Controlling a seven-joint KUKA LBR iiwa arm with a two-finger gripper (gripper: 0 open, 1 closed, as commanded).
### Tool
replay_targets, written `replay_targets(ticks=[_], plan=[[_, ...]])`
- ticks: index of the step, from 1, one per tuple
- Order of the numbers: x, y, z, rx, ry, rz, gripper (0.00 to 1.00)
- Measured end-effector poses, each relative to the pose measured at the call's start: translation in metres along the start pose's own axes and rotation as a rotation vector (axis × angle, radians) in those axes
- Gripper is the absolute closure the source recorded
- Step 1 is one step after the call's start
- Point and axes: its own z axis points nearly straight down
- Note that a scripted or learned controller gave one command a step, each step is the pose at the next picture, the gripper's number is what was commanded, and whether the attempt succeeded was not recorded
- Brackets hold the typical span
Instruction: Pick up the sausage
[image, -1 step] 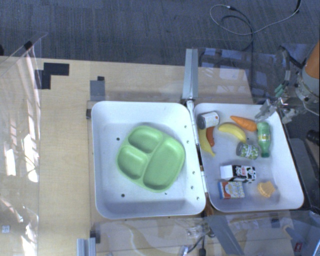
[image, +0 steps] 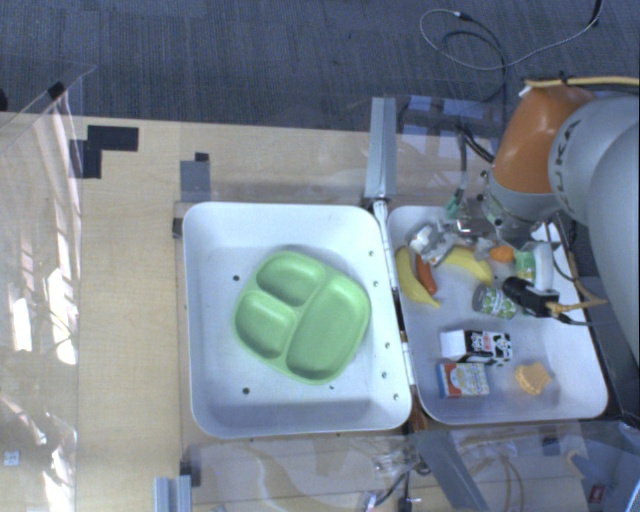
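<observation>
Left bin (image: 200, 330): one smooth green plastic plate (image: 302, 316) with three compartments. Right bin (image: 590, 385): the sausage (image: 425, 273), short and red, lies at the far left between two curved yellow bananas (image: 412, 279); two printed cartons (image: 477, 346) sit near. The gripper (image: 437, 238) hangs just above the sausage; finger state cannot be determined.
</observation>
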Motion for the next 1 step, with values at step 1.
replay_targets(ticks=[1], plan=[[-0.0158,0.0242,0.0451,0.010,0.007,0.005,0.00]])
